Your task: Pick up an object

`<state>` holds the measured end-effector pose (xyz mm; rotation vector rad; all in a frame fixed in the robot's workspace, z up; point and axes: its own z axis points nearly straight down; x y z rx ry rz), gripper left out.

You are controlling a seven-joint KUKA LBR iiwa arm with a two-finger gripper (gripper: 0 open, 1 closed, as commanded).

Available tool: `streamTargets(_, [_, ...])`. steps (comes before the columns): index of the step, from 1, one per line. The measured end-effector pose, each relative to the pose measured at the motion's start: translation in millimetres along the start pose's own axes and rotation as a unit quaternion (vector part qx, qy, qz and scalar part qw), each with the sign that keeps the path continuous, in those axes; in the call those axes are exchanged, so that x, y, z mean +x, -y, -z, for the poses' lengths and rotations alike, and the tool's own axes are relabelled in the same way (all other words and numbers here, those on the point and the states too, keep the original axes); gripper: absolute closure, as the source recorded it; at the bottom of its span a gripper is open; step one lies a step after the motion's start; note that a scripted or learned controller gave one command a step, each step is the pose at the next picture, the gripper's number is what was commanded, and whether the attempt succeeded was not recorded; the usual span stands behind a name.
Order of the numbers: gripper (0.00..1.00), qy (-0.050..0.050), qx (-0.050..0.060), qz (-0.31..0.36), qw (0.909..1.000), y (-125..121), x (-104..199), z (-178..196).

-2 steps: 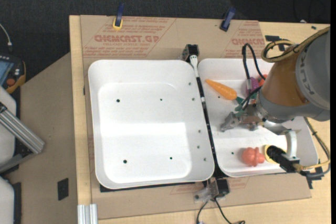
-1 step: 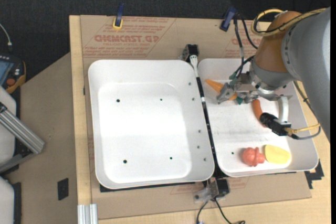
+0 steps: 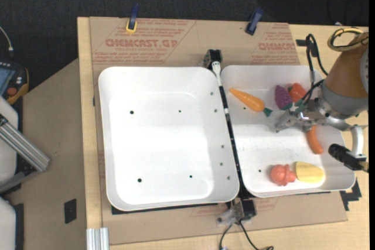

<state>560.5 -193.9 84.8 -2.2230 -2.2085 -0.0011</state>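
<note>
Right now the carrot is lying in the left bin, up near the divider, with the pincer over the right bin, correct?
Not quite. The camera view shows the carrot lying in the right bin, up near the divider. The pincer is over the right bin, as you said.

Arm (image 3: 349, 82) cut off by right frame edge; only wrist section visible. Gripper (image 3: 285, 122) small and dim, finger state unreadable. Purple item (image 3: 283, 96) and red-orange item (image 3: 297, 91) partly hidden behind cables and wrist; identity unclear. Small orange piece (image 3: 315, 140) partly covered by gripper body. Right bin (image 3: 252, 143) far rim occluded by arm.
</note>
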Motion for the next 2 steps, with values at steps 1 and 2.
streamTargets(1, [0.0, -0.006, 0.017, 0.003, 0.9998, -102.7, -3.6, 1.5])
streamTargets(2, [0.0, 0.004, 0.011, 0.001, 0.9999, -100.1, 11.3, -1.0])
